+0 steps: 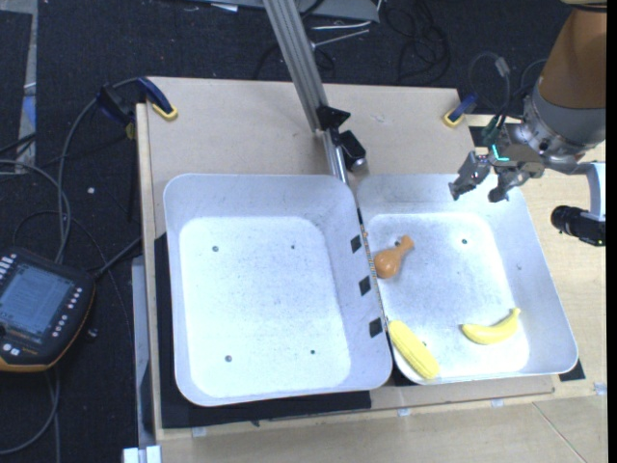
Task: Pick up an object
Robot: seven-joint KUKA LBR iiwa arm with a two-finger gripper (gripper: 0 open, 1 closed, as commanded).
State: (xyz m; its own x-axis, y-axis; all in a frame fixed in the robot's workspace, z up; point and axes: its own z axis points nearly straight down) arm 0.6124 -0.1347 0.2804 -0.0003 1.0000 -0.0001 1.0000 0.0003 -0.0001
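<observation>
- From my console I see a tan wooden bench (241,123) on a dark floor strewn with cables, and a teach pendant (34,307) lying off to the far left.
- The arm (578,66) is cut off by the top right corner of the view, so I get little more than its orange band and grey wrist.
- The gripper (485,181) hangs over the far rim of the right bin (540,287); its two dark fingers (468,178) stand apart with nothing between them.
- The fingertips are small and dark against the bench, so I cannot tell how high they sit above the rim.
- A slanted metal pole (304,66) crosses the bench well left of the fingers and hides part of the seam between the bins.
- In the right bin, an orange pear-shaped toy (392,258) lies below and left of the fingers, near the bin's left wall.
- A corn cob (413,348) rests at the near-left corner, partly over the rim, well away from the fingers.
- A banana (492,328) lies almost straight below the fingers, near the front edge.
- The left bin (183,201) sits far to the fingers' left.
</observation>
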